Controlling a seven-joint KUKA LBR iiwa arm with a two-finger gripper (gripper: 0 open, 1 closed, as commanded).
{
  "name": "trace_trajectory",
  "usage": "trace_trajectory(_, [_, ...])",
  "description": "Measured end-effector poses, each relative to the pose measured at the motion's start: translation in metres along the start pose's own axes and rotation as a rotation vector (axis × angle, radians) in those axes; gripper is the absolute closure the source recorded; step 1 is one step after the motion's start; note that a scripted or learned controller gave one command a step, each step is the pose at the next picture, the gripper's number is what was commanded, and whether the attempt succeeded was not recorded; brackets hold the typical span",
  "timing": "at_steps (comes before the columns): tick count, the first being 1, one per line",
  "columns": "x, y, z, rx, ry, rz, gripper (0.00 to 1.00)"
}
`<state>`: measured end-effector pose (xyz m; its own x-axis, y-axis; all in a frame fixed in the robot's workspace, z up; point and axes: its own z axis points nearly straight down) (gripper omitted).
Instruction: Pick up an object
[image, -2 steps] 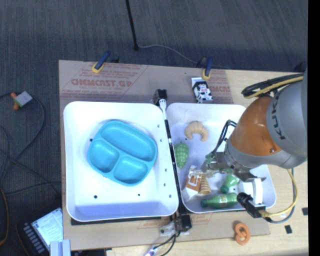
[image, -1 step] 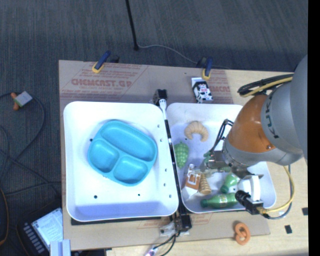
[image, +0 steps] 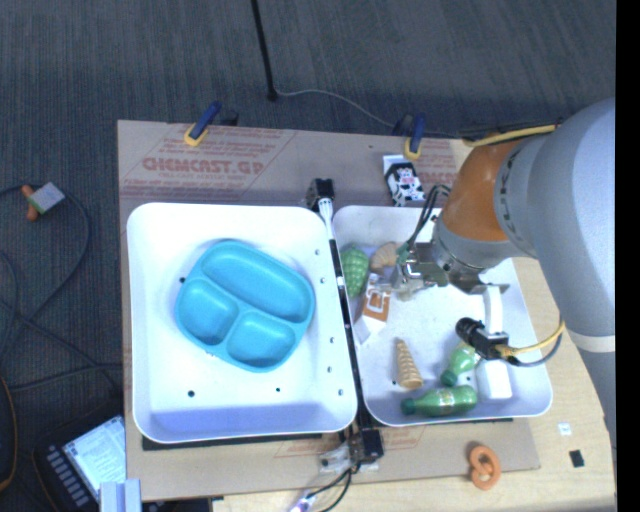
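My gripper (image: 408, 272) is low in the right bin (image: 530, 400), near its upper left part, with the grey arm and its orange band (image: 480, 195) reaching in from the right. It sits right beside a tan rounded object (image: 384, 255) and a small orange and white card (image: 375, 303). A green ribbed vegetable toy (image: 354, 268) lies just to its left, against the bin's wall. Nearer the front lie a tan cone (image: 405, 362), a green bottle (image: 440, 402) on its side, a smaller green bottle (image: 460, 365) and a white block (image: 493, 372).
The left bin (image: 160, 400) holds a blue divided plate (image: 245, 303). A black cable end (image: 470, 330) hangs over the right bin. An orange ring (image: 484, 464) lies on the bench in front of the bins, and clamps (image: 204, 122) grip the back edge.
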<state>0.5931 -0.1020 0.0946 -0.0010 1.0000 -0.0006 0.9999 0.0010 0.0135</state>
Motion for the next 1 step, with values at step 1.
trace_trajectory(1, [-0.0207,0.0603,0.0027,0.027,0.011,0.0,1.0])
